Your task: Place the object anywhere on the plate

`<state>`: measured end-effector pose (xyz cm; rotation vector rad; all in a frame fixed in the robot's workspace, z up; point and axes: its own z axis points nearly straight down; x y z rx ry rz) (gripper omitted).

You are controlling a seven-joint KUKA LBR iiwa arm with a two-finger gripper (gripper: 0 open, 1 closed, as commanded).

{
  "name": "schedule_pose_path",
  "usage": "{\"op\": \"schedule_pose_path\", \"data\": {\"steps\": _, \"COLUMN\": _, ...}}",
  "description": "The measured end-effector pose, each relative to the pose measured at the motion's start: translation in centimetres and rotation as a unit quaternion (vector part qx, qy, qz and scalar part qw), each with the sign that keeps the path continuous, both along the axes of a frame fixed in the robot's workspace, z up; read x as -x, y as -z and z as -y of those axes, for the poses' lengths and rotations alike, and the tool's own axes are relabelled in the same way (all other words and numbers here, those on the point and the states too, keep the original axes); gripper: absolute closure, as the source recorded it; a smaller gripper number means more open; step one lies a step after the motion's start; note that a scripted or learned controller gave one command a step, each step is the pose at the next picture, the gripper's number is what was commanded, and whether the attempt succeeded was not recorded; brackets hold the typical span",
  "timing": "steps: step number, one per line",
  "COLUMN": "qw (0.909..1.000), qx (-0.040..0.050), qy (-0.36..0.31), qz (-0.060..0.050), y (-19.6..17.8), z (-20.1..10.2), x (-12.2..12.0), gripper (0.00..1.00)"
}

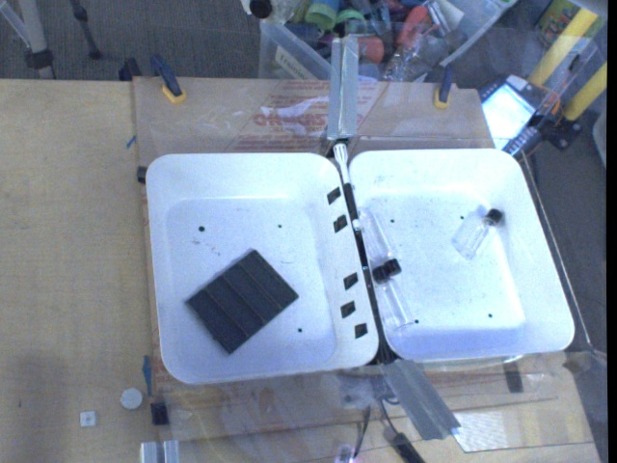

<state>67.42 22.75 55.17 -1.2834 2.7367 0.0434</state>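
Camera view, looking down at a slant on both bins. Jaws: whether they stand apart or together cannot be told from this view, and nothing can be recorded as held.

Task's thing: judged to be the small clear bottle [473, 234] with a black cap, lying on its side in the far right part of the right bin [540, 331], cap toward the far corner. It is loose on the bin floor, apart from every wall, so there is room for a grasp from above. Its clear, rounded body suggests it may roll or slip when pinched.

A second clear item [387, 270] with a black part at its middle lies against the left wall of the same bin, along the divider. Its exact shape is hard to make out. Pressed to the wall, it would likely be harder to grasp.

Plate [242, 299]: a dark, ribbed square, flat on the floor of the left bin [164, 191], turned cornerwise, near the middle and toward the near side. Nothing rests on it, so the task is not yet done. Its broad face allows a loose drop.

Black tabs [340, 224] line the left bin's wall by the divider. Both bins sit on the wooden surface [67, 258]. A crate [386, 8] of coloured odds and ends stands beyond them.
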Motion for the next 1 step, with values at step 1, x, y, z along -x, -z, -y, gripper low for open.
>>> {"op": "schedule_pose_path", "data": {"steps": 1, "qw": 1.0000, "qx": -0.0043, "qy": 0.001, "qz": 0.005, "y": -1.29, "z": -0.02, "x": -0.05, "gripper": 1.00}}
